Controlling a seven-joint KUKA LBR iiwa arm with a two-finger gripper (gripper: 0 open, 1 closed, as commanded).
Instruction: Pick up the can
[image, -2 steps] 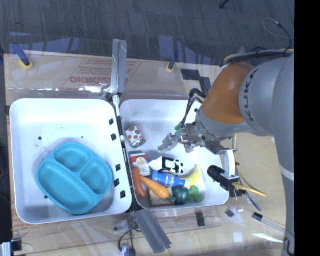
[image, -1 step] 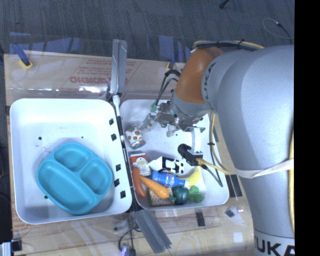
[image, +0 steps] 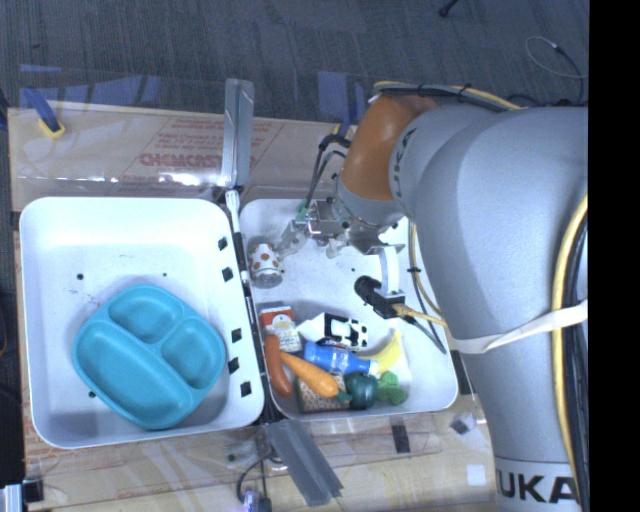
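Observation:
The can (image: 264, 262) is small, silver-topped with a white and red label. It lies in the upper left corner of the right bin (image: 440, 385), close to the divider wall. My gripper (image: 318, 228) hangs below the orange wrist band over the back of that bin, up and to the right of the can and a short gap away from it. I see nothing held in the gripper. The grey arm hides the bin's right side.
The front of the right bin holds a pile: red packet (image: 279, 326), carrot (image: 305, 374), blue bottle (image: 335, 357), banana (image: 386, 350), a black-and-white item (image: 343, 328) and green vegetables (image: 380, 390). A blue divided plate (image: 148, 352) lies in the left bin (image: 60, 240).

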